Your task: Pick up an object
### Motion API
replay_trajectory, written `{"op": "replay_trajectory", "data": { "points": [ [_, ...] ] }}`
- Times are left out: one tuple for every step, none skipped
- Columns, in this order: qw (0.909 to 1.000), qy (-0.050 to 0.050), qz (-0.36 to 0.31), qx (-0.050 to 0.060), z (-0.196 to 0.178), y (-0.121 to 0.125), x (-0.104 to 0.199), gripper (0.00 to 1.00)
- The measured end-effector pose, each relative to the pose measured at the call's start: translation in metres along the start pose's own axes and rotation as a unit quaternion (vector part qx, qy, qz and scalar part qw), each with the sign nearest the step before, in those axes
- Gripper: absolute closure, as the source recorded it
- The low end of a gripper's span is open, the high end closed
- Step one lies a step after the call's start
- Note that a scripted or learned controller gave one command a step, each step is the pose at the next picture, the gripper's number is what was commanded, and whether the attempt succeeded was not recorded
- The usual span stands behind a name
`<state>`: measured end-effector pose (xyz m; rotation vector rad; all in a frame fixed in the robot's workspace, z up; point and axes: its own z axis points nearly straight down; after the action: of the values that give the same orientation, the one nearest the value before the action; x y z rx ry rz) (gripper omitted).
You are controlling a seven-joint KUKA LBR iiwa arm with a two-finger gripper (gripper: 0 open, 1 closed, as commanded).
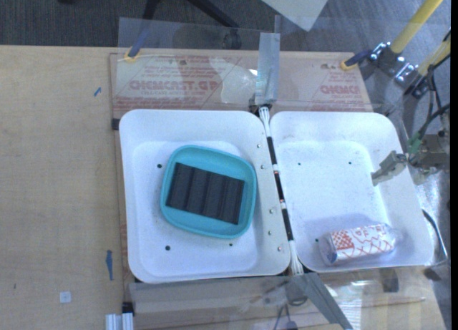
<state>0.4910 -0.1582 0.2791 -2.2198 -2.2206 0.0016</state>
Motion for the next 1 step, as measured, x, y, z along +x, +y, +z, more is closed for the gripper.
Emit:
{"op": "replay_trajectory", "data": {
  "points": [
    [0.9793, 0.0, -0.202, 0.0, 0.0393, -0.0114, 0.0042, 0.0]
  ]
}}
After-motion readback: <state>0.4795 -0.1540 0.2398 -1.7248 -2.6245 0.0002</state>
